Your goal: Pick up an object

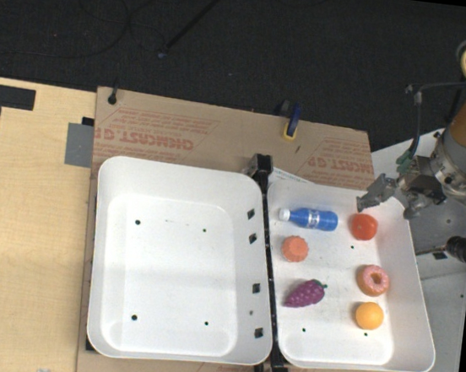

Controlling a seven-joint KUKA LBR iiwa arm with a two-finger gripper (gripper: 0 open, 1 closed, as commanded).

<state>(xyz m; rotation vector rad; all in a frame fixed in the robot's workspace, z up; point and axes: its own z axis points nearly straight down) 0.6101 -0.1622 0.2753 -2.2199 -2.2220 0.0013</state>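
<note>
Two white bins sit side by side on the bench, and I use the right bin (415, 354) as my marker. Low inside it, near its right wall, lies an orange ball (368, 315). Just above the ball is a pink donut (372, 280). To the left of those, near the middle of the bin, lies a purple bunch of grapes (306, 293), and above the grapes is a round peach-colored fruit (295, 249). Along the top of the bin a blue bottle (311, 218) lies on its side, and right of it sits a red tomato (364, 227).

My claw (392, 196) hangs over the top right corner of the bin, just above the tomato and not touching it. My two fingers are spread apart with nothing between them. Nothing blocks the tomato; the bottle is beside it with a small gap.

Left of the right bin is the left bin (100, 291), with dark clips between the two.
</note>
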